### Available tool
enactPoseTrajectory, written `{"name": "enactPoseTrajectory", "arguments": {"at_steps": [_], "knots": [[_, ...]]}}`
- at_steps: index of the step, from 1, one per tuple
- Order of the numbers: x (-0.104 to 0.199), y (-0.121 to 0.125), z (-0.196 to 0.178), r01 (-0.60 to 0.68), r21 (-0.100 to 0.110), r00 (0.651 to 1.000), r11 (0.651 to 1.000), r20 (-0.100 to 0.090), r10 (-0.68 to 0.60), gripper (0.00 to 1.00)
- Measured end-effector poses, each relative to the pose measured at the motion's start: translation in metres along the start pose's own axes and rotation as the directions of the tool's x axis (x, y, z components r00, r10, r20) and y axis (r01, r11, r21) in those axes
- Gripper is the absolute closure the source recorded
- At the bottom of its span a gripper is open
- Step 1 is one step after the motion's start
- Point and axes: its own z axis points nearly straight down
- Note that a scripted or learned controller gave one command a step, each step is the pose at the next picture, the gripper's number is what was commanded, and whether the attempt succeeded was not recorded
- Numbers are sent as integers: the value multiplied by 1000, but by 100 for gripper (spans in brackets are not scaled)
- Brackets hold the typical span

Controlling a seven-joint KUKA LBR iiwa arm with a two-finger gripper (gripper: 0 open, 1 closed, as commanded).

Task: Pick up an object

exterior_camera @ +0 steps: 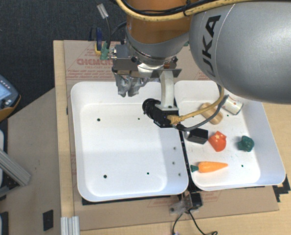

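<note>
Search step, by my judgement: two-finger gripper (129, 89) hangs at upper centre over the left white bin (86, 146); jaw state I cannot tell. Orange plastic carrot (211, 167) lies lower right; next, travel there.

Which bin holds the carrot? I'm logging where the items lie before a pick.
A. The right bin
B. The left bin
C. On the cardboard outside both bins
A: the carrot lies near the front edge of the right bin, along with a red item and a green one.
</note>
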Motion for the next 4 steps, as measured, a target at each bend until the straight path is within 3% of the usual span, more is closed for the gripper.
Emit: {"name": "enactPoseTrajectory", "arguments": {"at_steps": [1,2,3,4], "knots": [[-2,20,-143,1,-33,1000,999,-12,-1,100],[0,-11,144,-1,0,1000,1000,0,1,100],[-66,-72,114,-6,-7,1000,1000,-4,6,100],[-63,-71,-115,1,-35,1000,999,-14,-2,100]]}}
